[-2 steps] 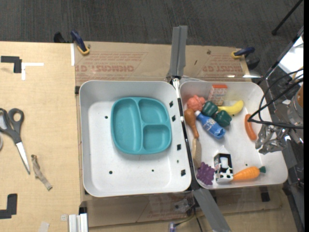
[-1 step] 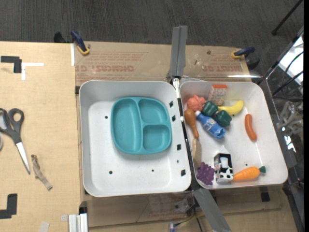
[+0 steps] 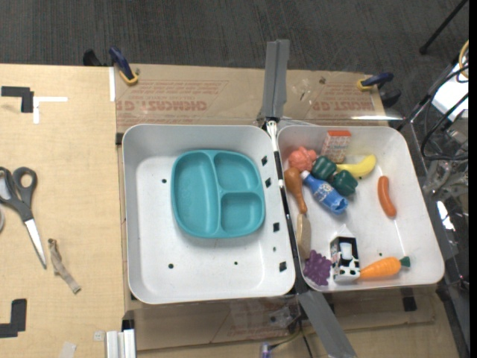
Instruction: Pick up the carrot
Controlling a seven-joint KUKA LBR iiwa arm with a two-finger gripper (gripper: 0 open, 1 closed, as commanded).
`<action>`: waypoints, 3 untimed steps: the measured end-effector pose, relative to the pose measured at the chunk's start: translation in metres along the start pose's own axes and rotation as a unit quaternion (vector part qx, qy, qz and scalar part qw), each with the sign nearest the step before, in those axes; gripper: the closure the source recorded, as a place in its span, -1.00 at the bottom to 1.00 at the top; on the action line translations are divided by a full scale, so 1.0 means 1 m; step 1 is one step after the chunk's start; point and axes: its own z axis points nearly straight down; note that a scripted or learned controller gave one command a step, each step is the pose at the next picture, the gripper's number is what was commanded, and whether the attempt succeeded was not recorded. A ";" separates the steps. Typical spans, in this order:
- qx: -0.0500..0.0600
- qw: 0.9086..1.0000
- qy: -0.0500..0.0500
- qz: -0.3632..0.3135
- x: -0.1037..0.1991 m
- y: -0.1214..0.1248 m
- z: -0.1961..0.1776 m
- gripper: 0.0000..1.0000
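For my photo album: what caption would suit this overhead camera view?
Toy carrot waits near the front of the right bin, among other play food; a teal divided plate sits in the left bin.

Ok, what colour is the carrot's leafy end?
Green, on the carrot's right tip; the body is orange. Clearest in the camera view, right bin's near edge.

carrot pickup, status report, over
Carrot lying flat at near edge of right bin, untouched. Black-and-white carton touching its tip. Purple grapes further left, apart.
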 end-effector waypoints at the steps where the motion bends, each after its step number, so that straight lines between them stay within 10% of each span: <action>1: -0.001 0.992 0.000 -0.123 -0.003 -0.003 0.028 1.00; 2: 0.000 0.958 -0.001 -0.287 -0.038 -0.041 0.017 1.00; 3: -0.001 0.890 -0.001 -0.457 -0.083 -0.090 0.060 1.00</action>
